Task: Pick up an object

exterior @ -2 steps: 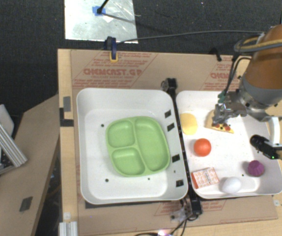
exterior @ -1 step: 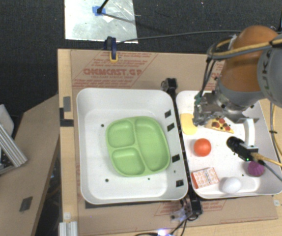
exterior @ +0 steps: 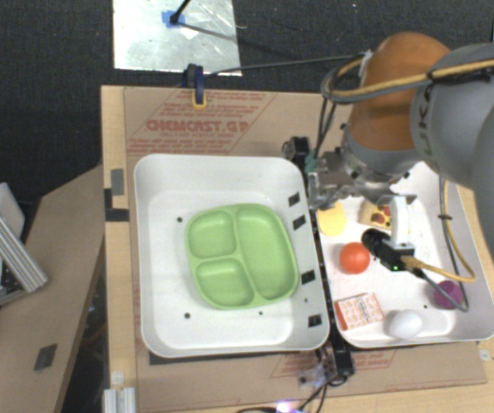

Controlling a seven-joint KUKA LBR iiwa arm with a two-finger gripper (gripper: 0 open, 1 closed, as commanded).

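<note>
A small rounded yellow object (exterior: 332,221) lies near the upper inner corner of the bin on the view's right (exterior: 479,312), close to the wall next to the other bin. It looks light, prob. soft plastic w/ a smooth skin, so likely easy to lift but apt to slip. A hold across its narrower middle seems best, tho the nearby wall leaves little room on that side. The tool (exterior: 327,194) hangs over the object's upper edge, touching or just above; can't tell which. Whether the tool is released or clenched cannot be told.

Just beside the yellow object is an orange ball (exterior: 355,257). Lower in the bin are a red-and-white packet (exterior: 359,310), a white egg-shaped item (exterior: 404,323) and a purple item (exterior: 447,293). The other bin (exterior: 157,231) holds a green divided tray (exterior: 240,256). Both bins sit on a brown worktop (exterior: 221,119).
</note>
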